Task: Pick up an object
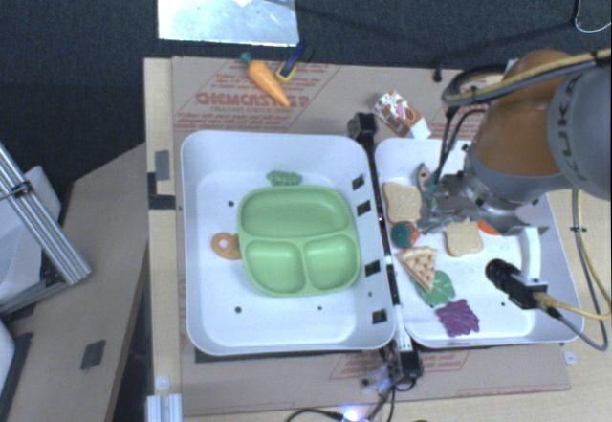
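The arm reached in from the right and hung low over the right bin (559, 320), its gripper (432, 211) down among the toy food; whether it was spread or pinched, I could not tell. Just beside it lay a bread slice (402, 201), a second slice (464, 239), a small teal ball (404, 234), a pizza wedge (419, 264) and purple grapes (458, 317). The left bin (206, 315) held a green divided plate (295, 239) and a small pretzel (226, 245). A toy carrot (268, 82) lay outside on the cardboard.
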Robot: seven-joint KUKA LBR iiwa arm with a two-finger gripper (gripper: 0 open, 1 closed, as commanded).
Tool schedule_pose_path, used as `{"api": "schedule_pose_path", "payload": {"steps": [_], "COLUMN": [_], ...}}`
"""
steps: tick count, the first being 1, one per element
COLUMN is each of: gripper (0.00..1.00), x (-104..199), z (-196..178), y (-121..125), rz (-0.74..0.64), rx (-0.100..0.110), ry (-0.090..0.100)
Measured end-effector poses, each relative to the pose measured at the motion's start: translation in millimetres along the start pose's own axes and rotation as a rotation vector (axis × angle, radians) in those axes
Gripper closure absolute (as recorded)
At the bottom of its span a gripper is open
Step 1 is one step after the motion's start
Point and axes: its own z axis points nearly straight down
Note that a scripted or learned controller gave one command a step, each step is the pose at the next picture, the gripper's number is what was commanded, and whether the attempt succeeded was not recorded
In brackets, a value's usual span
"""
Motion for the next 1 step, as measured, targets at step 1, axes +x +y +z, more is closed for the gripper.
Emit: {"api": "schedule_pose_path", "payload": {"steps": [1], "gripper": [1.00], "x": [50.4], "z": [1.2], "y": [-10.6], "rz": [0.000], "rx": [0.000], "ry": [0.000]}}
